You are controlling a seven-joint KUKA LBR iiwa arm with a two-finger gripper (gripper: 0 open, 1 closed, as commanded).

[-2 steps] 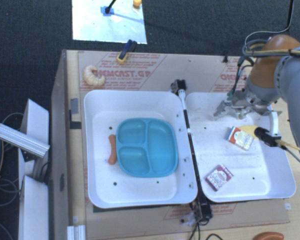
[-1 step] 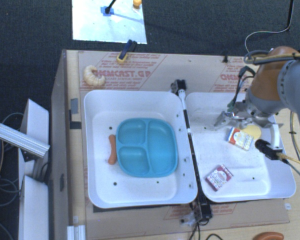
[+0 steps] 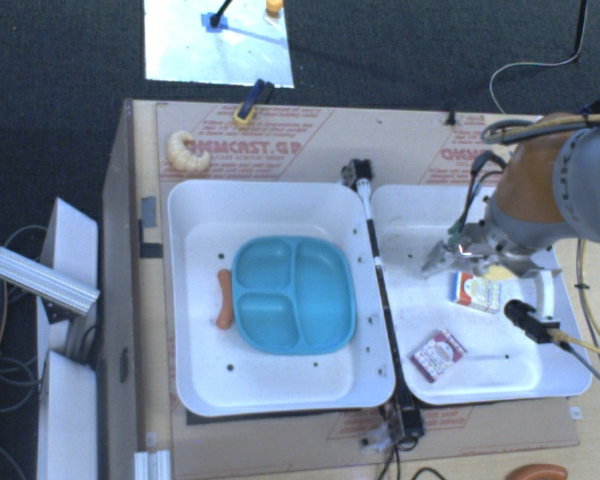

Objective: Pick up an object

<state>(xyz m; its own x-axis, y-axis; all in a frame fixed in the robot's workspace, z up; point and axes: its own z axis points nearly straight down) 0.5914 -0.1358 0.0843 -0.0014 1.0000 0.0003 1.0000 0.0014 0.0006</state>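
My gripper hangs low in the right bin, over its upper middle. Just to its right lies a white, red and yellow packet on the bin floor. A dark red packet rests nearer the front of that bin, apart from the gripper. In the left bin a blue divided plate sits in the middle. An orange sausage lies beside the plate's left edge. I see nothing held in the gripper.
A black divider bar runs between the two bins. On the bench behind the left bin lie a cream grub-shaped toy and a yellow and blue tool. A shiny sheet lies on the floor beyond.
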